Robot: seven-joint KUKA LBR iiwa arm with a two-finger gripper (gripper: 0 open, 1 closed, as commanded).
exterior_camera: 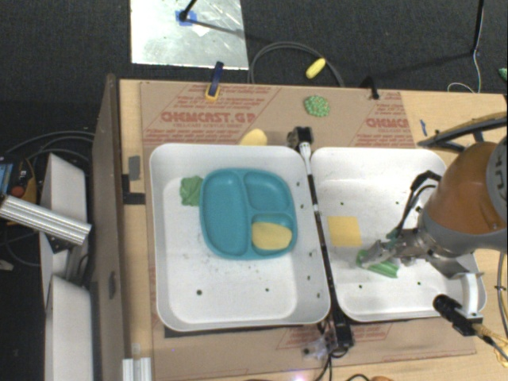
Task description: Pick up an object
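Note:
My gripper point(379, 254) is low in the right bin point(373, 169), reaching in from the right. It sits right over a small green object point(384, 269) that lies on the bin floor, partly hidden by it. A flat yellow square point(344, 231) lies just to the left, apart from the gripper. In the left bin point(171, 213) a teal divided plate point(230, 213) carries a yellow lump point(271, 235). A green leafy piece point(190, 190) rests at the plate's left edge.
Behind the bins, on the cardboard, lie a yellow piece point(254, 138) and a green round piece point(317, 105). The ridge between the bins point(316, 221) runs just left of the yellow square. The arm's grey and orange body point(468, 205) covers the right bin's right side.

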